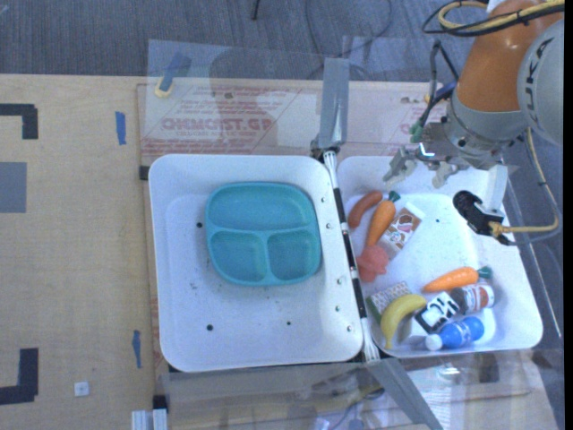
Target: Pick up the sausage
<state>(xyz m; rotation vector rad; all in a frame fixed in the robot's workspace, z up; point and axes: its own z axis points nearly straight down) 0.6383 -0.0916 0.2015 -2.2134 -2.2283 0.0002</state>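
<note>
I see the sausage (363, 208), a reddish-brown curved link, lying flat in the upper left corner of the right bin (528, 321), just right of frame centre, touching a carrot (380, 224) at its right.

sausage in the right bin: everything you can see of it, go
The sausage is a short, reddish-brown, smooth toy-like piece with rounded ends, apparently plastic. It lies flat and diagonal at the upper left of the right bin, beside the wall shared with the other bin. An orange carrot lies along its right side, apparently touching. The tool hangs above and to its right, apart from it.
</note>
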